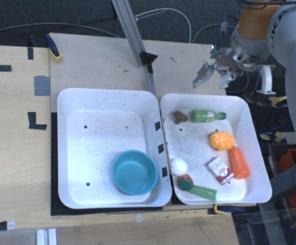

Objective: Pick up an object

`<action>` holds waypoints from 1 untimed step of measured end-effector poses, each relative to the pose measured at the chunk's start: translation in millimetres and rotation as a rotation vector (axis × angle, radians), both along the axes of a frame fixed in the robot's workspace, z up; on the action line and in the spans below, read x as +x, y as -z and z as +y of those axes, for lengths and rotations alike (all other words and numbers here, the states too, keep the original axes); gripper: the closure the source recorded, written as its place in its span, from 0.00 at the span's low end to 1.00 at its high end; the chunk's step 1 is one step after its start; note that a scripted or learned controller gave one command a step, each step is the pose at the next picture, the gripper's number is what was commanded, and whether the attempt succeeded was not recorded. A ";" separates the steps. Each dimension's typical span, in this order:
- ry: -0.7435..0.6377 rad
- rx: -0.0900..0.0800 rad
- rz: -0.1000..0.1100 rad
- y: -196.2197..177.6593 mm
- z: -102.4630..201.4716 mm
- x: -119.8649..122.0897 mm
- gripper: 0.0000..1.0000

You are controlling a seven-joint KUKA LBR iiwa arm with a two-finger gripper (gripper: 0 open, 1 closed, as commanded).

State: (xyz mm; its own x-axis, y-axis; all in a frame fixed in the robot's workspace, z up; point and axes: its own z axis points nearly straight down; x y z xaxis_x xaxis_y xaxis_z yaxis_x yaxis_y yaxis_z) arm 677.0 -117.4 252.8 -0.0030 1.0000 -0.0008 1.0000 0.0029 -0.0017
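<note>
I see blue-yellow clamp [52,46] at bench's far left corner, grey pole [130,27] slanting above bins, cables [163,15] behind.

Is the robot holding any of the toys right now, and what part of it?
No, it holds nothing. The gripper hangs open above the bench, past the far edge of the right bin, with nothing between its fingers. The toys lie in that bin.

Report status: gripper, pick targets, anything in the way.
Gripper above right bin's far rim, fingers apart, holding nothing. Green bottle nearest, lying flat; brown lump beside it. Path looks clear.
</note>
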 end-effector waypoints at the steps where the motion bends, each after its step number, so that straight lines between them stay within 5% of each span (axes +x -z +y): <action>1: 0.000 0.000 0.000 0.0 -0.2 0.0 0.00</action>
State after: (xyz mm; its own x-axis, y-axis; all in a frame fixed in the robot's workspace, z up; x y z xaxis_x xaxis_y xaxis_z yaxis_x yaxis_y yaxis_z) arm 677.0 -117.6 252.8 -0.0026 1.0000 -0.0013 1.0000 0.0026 -0.0018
